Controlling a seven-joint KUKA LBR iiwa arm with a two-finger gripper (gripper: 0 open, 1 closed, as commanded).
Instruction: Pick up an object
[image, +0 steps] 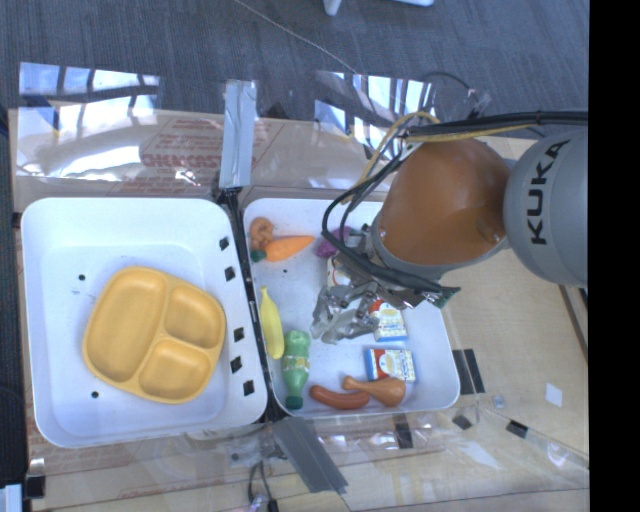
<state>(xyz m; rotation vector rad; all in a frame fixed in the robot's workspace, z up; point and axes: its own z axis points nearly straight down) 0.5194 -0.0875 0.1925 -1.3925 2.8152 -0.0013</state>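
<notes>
A: Right bin (440, 372), then?
B: Toys scattered across its floor. Orange carrot (288, 247) near the far left corner, touching a small brown piece (261, 232) just beside it. Something purple (330, 243) right of the carrot, partly hidden under the arm.
A: And along the left wall?
B: Yellow banana (271, 322) lying lengthwise against it, green bottle (296, 366) just beside, toward the near edge. Red-brown sausage (339, 398) along the near wall, touching a brown drumstick (378, 388) to its right. Small blue-and-white carton (389, 362) just above the drumstick, another like it (388, 322) farther back.
A: Gripper?
B: Metal gripper (338, 318) down low over the middle of the bin, between the banana and the farther carton, close to that carton. Fingers a blur of grey metal; cannot tell whether apart or together, nor whether clamped on anything.
A: Arm?
B: Reaching in from the right, orange band (445, 205) bulking over the bin's far right part, grey link (550, 210) behind it, black cables (440, 125) looping above.
A: Left bin (50, 230)?
B: Yellow divided tray (152, 333) lying tilted near its middle, three compartments. Both bins side by side on the bench (520, 330), grey tape (235, 135) behind the seam.
</notes>
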